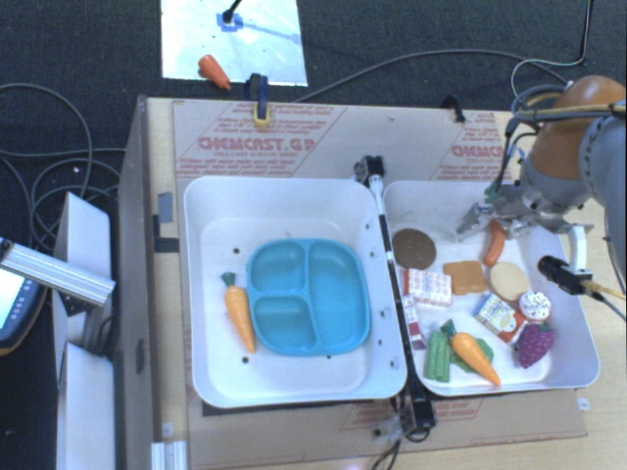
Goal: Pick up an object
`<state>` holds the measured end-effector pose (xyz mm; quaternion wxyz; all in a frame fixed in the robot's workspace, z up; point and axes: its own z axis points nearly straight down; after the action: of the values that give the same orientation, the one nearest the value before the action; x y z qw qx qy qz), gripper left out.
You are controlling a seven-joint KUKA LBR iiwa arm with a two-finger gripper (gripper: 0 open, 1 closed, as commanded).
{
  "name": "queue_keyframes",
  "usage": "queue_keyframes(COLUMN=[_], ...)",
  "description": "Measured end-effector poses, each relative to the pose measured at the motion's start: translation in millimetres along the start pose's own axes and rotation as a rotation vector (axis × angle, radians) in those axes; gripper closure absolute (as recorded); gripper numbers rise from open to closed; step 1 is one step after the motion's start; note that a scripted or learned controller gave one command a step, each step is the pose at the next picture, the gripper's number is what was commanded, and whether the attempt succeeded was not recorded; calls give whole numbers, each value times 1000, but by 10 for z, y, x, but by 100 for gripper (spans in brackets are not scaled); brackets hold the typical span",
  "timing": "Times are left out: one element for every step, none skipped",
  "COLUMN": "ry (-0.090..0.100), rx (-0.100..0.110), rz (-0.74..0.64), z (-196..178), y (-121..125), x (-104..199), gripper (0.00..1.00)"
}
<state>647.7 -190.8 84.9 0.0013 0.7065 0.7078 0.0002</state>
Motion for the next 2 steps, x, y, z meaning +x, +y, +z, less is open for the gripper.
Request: queue_keyframes(ry=[-1, 3], rx=[-3, -1], rz=[-1, -3], z=[-115, -397], y=[12, 220], x=[-3, 1070], gripper=[100, 100])
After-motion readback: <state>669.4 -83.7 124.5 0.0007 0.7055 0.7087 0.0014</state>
